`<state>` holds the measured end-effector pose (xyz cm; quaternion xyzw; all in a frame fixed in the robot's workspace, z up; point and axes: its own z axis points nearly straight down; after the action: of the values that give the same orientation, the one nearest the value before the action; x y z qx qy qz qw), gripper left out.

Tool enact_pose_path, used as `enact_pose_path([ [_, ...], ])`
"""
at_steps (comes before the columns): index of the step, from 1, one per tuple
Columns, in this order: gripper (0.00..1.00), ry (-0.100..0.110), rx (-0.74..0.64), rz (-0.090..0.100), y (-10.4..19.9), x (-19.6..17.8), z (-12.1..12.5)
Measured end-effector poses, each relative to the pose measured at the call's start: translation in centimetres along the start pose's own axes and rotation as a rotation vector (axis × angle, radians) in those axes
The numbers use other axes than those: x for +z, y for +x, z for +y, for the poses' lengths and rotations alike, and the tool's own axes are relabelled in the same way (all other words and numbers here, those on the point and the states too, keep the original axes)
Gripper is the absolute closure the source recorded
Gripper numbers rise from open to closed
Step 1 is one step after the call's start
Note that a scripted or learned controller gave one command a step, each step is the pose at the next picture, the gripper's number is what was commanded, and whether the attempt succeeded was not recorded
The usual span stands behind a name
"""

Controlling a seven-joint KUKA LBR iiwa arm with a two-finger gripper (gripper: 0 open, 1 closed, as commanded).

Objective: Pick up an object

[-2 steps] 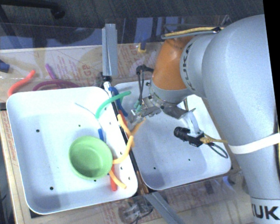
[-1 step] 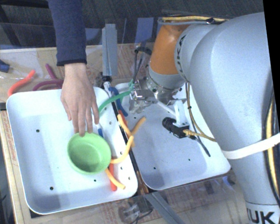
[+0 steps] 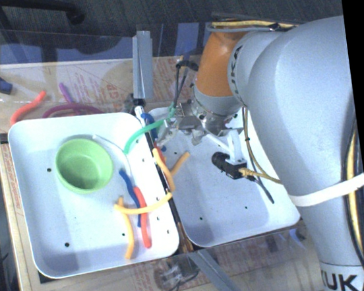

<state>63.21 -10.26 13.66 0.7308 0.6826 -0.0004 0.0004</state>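
My gripper (image 3: 183,125) hangs over the far left corner of the right bin (image 3: 232,221), close to the divider between the bins. A green bendy stick (image 3: 145,131) arcs from the left bin (image 3: 46,226) over the divider, and its far end reaches up to the gripper; whether it is held is unclear. A small blue piece (image 3: 146,119) lies just left of the gripper. An orange stick (image 3: 179,162) lies in the right bin below the gripper. In the left bin sit a green bowl (image 3: 83,164) and blue (image 3: 127,181), red (image 3: 142,214) and yellow (image 3: 145,207) sticks.
A thin dark teal stick (image 3: 267,193) lies at the right side of the right bin. Another orange stick (image 3: 165,172) rests along the divider. Behind the left bin, on the bench, lie a red stick (image 3: 28,107), a purple stick (image 3: 64,92) and a pink tube (image 3: 72,110).
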Motion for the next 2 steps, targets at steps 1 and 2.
enact_pose_path([
  [1, 0.00, 0.005, 0.005, 0.001, -2.93, 4.57, -2.06],
  [2, 1.00, 0.007, 0.001, 0.003, -2.82, 3.59, -2.04],
])
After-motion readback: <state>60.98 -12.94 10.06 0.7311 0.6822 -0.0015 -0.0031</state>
